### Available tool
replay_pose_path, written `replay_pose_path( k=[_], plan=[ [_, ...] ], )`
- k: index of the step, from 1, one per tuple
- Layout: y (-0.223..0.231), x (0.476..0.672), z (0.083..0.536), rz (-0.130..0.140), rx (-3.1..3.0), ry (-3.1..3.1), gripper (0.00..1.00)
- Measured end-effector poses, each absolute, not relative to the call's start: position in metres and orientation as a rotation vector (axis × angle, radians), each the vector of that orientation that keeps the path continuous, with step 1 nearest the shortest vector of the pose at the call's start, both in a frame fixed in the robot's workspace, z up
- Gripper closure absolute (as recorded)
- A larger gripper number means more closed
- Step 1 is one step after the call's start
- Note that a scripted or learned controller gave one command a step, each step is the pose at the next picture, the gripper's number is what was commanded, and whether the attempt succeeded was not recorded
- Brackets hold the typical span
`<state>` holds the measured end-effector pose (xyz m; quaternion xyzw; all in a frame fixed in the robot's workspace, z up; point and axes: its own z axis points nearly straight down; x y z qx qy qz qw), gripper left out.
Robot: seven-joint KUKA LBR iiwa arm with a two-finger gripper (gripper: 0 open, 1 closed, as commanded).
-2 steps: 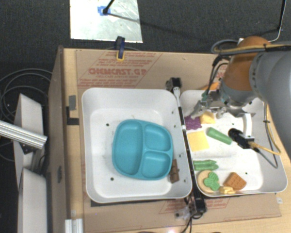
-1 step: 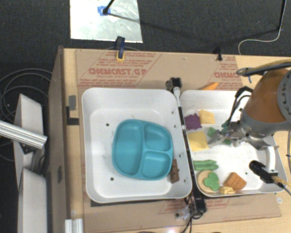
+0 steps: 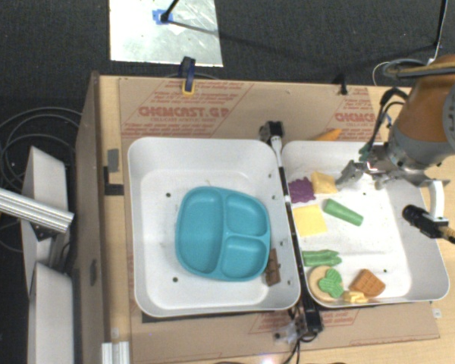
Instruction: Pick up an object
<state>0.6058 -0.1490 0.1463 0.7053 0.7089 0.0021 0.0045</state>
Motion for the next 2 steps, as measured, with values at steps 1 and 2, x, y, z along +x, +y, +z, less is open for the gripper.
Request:
replay_pose_path(
  k=[1,2],
  plan=[
    [-0.09,0.64,0.105,0.005,2.209,2.229,0.0],
    [-0.107,0.67,0.084,0.004,2.213,2.225,0.0]
  ],
)
